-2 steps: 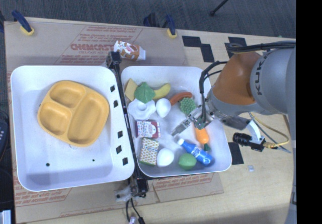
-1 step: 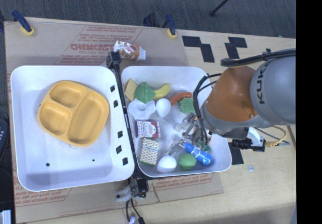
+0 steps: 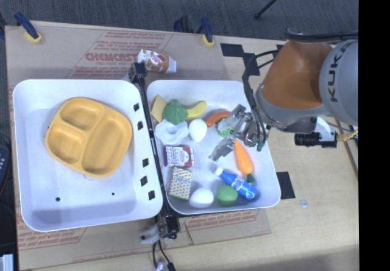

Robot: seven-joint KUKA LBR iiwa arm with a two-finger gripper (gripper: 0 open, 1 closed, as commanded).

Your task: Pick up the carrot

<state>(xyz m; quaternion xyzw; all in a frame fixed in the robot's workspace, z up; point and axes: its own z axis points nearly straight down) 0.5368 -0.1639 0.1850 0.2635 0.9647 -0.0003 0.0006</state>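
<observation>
Two white bins: a left bin [image 3: 24, 142] and a right bin [image 3: 268, 193]. One yellow tray [image 3: 88, 136] lies in the left bin. The right bin holds one carrot [image 3: 244, 158], two white eggs, one [image 3: 197, 130] toward 12 o'clock and one [image 3: 202, 197] at 6 o'clock, one banana [image 3: 196, 109], one blue bottle [image 3: 237, 183], one lime [image 3: 226, 195] and two small cartons [image 3: 179, 156] [image 3: 180, 183]. One gripper [image 3: 234, 136]. Two blue clamps [image 3: 27, 26] [image 3: 206, 29] sit at the bench's 12 o'clock edge.

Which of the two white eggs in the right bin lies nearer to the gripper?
The upper egg, beside the green vegetable, is nearer the gripper. The other egg lies at the bin's front edge.
</observation>
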